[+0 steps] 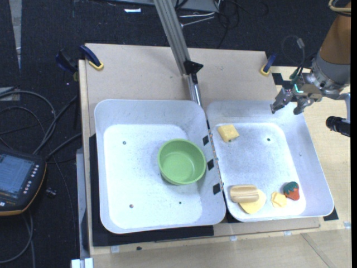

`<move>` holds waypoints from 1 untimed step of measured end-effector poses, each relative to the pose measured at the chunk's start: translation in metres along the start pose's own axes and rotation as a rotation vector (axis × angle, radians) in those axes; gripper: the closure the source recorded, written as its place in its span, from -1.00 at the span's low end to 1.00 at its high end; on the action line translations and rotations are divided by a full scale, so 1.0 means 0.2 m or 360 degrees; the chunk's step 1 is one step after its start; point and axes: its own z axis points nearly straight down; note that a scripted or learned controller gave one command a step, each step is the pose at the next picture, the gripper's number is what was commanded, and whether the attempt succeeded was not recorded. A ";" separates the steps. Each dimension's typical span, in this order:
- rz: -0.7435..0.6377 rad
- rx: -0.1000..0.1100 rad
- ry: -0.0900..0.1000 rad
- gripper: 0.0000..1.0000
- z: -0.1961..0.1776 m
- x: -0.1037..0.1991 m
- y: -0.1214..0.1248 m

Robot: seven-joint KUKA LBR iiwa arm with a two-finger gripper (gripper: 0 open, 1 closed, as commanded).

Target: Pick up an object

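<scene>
- A worktop point(139, 71) carries two shallow white bins side by side, seen from above at a slant.
- The left bin point(117, 205) holds a green bowl point(181, 161) near its centre, upright with its mouth facing up.
- The right bin point(312, 166) holds the small pickable things: a yellow block point(227, 132) at about 11 o'clock, a tan bun-shaped piece point(244, 192) touching a yellow wedge point(252, 204) at 6 o'clock, and a small yellow piece point(279, 200) beside a red strawberry-like toy point(291, 191) at 5 o'clock.
- The hand point(291, 103) hangs above the right bin's 1 o'clock corner, well apart from every item, fingers spread a little, nothing between them.
- It likely sits there to keep the bins unobstructed before a reach.
</scene>
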 end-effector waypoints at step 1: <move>0.0000 0.0000 0.0000 -1.00 0.00 0.00 0.00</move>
